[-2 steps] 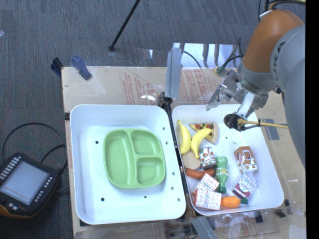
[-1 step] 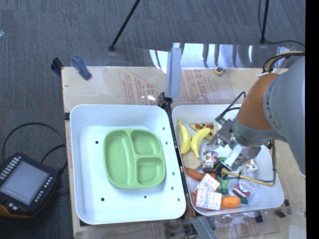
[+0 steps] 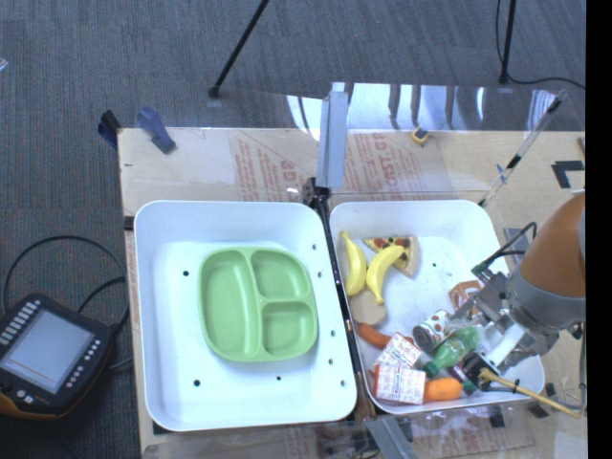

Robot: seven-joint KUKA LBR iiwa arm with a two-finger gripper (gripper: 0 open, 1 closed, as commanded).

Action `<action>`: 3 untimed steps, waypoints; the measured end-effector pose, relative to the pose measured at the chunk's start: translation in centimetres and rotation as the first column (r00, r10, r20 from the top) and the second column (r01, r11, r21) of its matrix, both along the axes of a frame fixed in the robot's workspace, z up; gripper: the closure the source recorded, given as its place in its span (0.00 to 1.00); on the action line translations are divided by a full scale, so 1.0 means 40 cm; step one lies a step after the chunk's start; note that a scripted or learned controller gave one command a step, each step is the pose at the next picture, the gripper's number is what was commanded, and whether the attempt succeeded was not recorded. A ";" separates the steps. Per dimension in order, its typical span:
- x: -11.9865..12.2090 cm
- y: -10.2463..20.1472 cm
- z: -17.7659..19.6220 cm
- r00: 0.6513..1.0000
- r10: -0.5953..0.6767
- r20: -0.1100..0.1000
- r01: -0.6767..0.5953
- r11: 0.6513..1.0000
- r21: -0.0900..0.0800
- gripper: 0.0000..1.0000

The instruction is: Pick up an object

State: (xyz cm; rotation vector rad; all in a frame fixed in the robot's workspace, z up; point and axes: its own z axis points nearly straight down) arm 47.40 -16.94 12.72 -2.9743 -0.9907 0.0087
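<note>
Right bin point(image 3: 449, 220) | end effector point(image 3: 483, 338) grip unclear | green bottle point(image 3: 454, 350), can point(image 3: 430, 333) crowd it

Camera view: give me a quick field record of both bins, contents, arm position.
left bin: holds a green divided plate
right bin: two bananas, pizza slice, carrots, green bottle, can, red-and-white packets
arm: reaching in over the right bin's right side
gripper: low over the bottle and can
grasp: not visible
</note>
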 end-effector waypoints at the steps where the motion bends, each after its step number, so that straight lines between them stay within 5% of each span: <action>1: 0.060 -0.079 -0.032 0.995 -0.104 0.000 0.104 0.995 -0.001 0.00; 2: 0.236 -0.053 -0.105 0.986 -0.169 -0.001 0.169 0.986 -0.002 0.00; 3: 0.406 -0.103 0.056 0.930 -0.367 0.004 0.367 0.930 -0.004 0.00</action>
